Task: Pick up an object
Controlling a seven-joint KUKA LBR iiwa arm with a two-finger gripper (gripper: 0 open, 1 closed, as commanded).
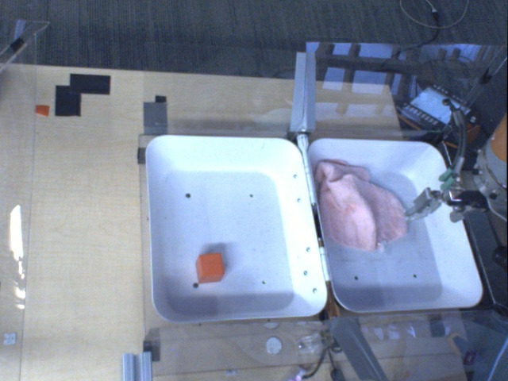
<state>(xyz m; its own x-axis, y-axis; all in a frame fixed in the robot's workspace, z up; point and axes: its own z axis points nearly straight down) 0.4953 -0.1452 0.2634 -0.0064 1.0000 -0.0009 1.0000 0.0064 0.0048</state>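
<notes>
An orange block (210, 267) lies loose in the left bin (167, 213); in the right bin (444, 292) a crumpled pink cloth (355, 211) sits slumped against the shared wall; the gripper (419, 205) reaches its right edge, apparently to grasp, its grip state unclear.

Seen from above, your bench (87, 236) carries two shallow white bins set side by side. In the left bin (230, 165) a small orange block (210, 267) sits alone toward the near left part of the floor. In the right bin (444, 284) a pink crumpled cloth (355, 207) lies heaped against the left wall, next to the divider between the bins. Your arm reaches in from the right, and its gripper (419, 205) sits low over the right bin at the cloth's right edge, its tip touching or just beside the fabric. Black squares (79, 94) and a small orange tag (42, 110) mark the bench's far left corner.
</notes>
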